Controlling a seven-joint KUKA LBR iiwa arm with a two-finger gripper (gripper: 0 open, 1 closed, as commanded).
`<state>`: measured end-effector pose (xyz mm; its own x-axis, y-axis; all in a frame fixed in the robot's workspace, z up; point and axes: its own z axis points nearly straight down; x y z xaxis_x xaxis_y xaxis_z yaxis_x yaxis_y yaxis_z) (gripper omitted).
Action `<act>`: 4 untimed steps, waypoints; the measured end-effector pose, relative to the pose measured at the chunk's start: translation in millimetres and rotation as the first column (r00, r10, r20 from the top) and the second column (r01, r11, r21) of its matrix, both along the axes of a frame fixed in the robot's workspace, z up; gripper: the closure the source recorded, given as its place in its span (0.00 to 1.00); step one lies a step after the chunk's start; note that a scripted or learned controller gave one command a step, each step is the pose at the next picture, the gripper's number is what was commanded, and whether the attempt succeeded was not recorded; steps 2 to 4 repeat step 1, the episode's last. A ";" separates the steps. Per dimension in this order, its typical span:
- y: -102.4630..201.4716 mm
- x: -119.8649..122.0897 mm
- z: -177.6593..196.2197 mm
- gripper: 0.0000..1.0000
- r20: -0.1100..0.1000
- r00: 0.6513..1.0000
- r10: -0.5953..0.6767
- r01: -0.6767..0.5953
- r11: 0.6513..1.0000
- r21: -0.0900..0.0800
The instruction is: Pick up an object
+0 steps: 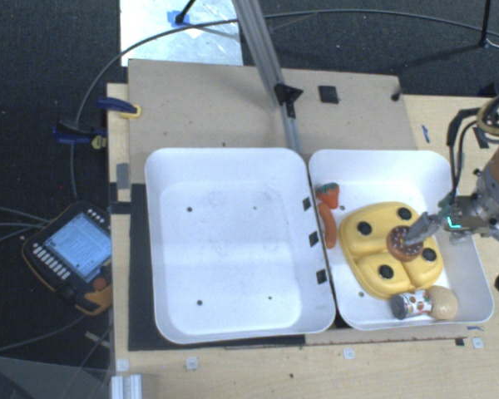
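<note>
- Camera view: two white bins sit side by side on the bench, the left bin and the right bin.
- The arm reaches in from the right edge over the right bin.
- The gripper is down on top of a yellow moulded toy with dark spots, right at a brown round piece on the toy's upper face.
- Whether the hand is open or closed cannot be told; the tip is too small and blurred.
- An orange carrot-shaped toy lies along the right bin's left wall, just beside the yellow toy.
- A small can and a pale egg-shaped object lie touching each other near the front wall, just below the yellow toy.
- A handheld control pendant lies left of the bench.
</note>
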<state>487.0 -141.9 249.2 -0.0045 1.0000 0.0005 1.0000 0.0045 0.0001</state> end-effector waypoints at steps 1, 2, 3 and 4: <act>0.0 0.4 0.5 0.00 0.001 1.000 0.000 0.000 1.000 0.000; 0.0 0.4 0.5 0.00 0.001 1.000 0.000 0.000 1.000 0.000; 0.0 0.4 0.5 0.00 0.001 1.000 0.000 0.000 1.000 0.000; 0.0 0.4 0.5 0.00 0.001 1.000 0.000 0.000 1.000 0.000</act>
